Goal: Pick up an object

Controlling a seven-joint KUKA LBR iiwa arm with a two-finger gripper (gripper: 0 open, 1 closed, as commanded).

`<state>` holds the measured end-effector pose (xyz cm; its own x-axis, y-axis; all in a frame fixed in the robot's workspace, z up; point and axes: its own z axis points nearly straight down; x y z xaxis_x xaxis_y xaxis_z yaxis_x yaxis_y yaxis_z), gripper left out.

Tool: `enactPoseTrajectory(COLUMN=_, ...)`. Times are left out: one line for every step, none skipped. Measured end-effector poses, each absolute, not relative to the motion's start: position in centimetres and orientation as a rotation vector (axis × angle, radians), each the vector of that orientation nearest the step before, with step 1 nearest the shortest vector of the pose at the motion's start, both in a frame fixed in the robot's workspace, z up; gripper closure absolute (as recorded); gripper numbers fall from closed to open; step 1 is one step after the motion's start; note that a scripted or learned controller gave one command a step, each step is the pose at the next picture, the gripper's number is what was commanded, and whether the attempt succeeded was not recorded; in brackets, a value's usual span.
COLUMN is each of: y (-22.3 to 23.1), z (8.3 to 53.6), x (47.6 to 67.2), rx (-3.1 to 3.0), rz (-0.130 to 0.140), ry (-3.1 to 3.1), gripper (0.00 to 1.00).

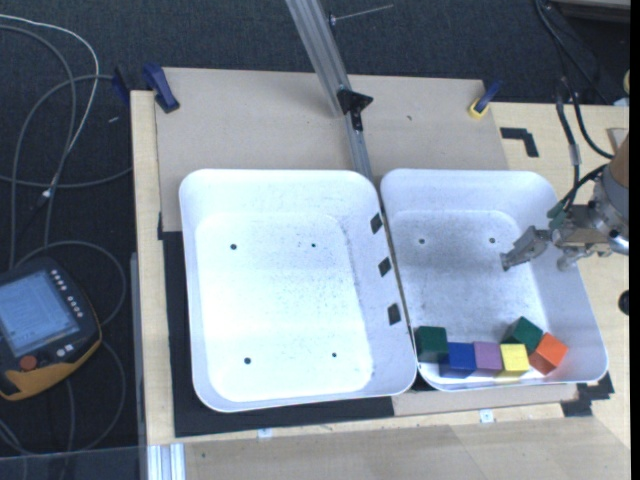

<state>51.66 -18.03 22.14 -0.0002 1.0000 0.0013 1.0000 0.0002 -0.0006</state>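
Several small blocks lie along the near edge of the right bin (pixel 470 208): a dark green block (pixel 432 342), a blue block (pixel 461 358), a purple block (pixel 488 355), a yellow block (pixel 514 358), a second green block (pixel 526 331) and an orange block (pixel 550 352). My gripper (pixel 543 257) hangs over the right side of that bin, up and away from the blocks. Its fingers are spread open and nothing sits between them.
The left bin (pixel 200 268) adjoins the right one, joined by black clips (pixel 384 265). A slanted aluminium pole (pixel 320 38) stands behind the bins. A teach pendant (pixel 40 318) and cables lie on the floor at left. Blue (pixel 160 86) and yellow (pixel 484 100) clamps hold the board.
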Motion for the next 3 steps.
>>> enactPoseTrajectory(y=-19.1, z=30.8, x=56.7, rx=-2.226, rz=-0.009, ry=-2.234, gripper=0.00)
enactPoseTrajectory(y=-17.6, z=18.9, x=59.4, rx=-2.214, rz=0.004, ry=-2.220, gripper=0.00)
enactPoseTrajectory(y=-12.4, z=20.8, x=61.0, rx=-2.215, rz=-0.005, ry=-2.230, gripper=0.00)
